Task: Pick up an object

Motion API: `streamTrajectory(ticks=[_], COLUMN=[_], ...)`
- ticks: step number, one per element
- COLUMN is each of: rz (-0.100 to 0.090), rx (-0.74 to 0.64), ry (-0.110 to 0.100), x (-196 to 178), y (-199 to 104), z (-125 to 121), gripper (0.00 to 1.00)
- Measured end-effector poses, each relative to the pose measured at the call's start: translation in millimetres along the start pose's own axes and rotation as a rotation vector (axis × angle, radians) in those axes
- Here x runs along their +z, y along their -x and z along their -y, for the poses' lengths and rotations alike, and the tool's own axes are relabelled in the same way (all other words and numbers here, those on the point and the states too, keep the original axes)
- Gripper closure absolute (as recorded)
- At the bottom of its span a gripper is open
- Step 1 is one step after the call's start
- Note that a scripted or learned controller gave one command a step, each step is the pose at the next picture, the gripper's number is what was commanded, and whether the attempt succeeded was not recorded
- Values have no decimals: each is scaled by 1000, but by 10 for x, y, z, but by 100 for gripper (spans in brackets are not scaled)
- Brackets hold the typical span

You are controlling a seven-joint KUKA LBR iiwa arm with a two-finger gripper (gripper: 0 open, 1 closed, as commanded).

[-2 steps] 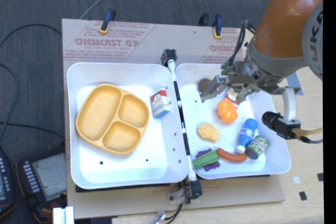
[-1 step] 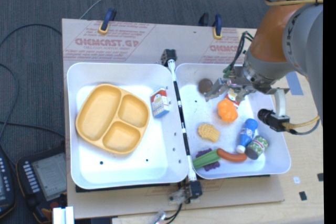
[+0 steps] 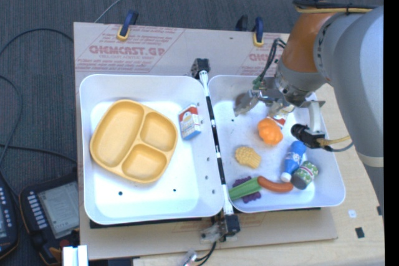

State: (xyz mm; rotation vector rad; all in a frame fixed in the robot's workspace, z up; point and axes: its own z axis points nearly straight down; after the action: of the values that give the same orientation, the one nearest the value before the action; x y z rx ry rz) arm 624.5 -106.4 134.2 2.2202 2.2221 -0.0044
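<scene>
A grey arm with an orange band reaches over the right bin (image 3: 336,193), its gripper (image 3: 269,103) hanging low above the bin's far end with nothing visibly held; how far it is open cannot be told from this slanted view. The likely targets lie loose just beside it: an orange (image 3: 270,132) nearest, then a corn cob (image 3: 247,157), a blue bottle (image 3: 293,159), a dark can (image 3: 303,175), a sausage (image 3: 274,184) and green and purple pieces (image 3: 245,190) toward the bin's near edge. The scatter looks deliberate, leaving gaps for fingers to drop between items, and the orange appears the easiest reach. Left of the right bin, the left bin (image 3: 93,209) carries a yellow divided tray (image 3: 133,140) and a small carton (image 3: 190,123). Both bins sit on a board printed with red lettering, pinned by clamps (image 3: 129,20) at its far edge. Grey carpet surrounds the bench, crossed by cables, with a handheld pendant (image 3: 53,209) lying at the far left of the bins.
</scene>
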Motion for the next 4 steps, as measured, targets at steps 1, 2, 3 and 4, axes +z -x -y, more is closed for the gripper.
streamTrajectory(ticks=[1,2,3,4], rz=[1,1,1,4], rx=[0,2,-2,-3], ry=[6,8,9,11], x=[464,464,470,346], y=[-111,52,304,303], z=[7,690,-459,-470], gripper=[0,0,0,100])
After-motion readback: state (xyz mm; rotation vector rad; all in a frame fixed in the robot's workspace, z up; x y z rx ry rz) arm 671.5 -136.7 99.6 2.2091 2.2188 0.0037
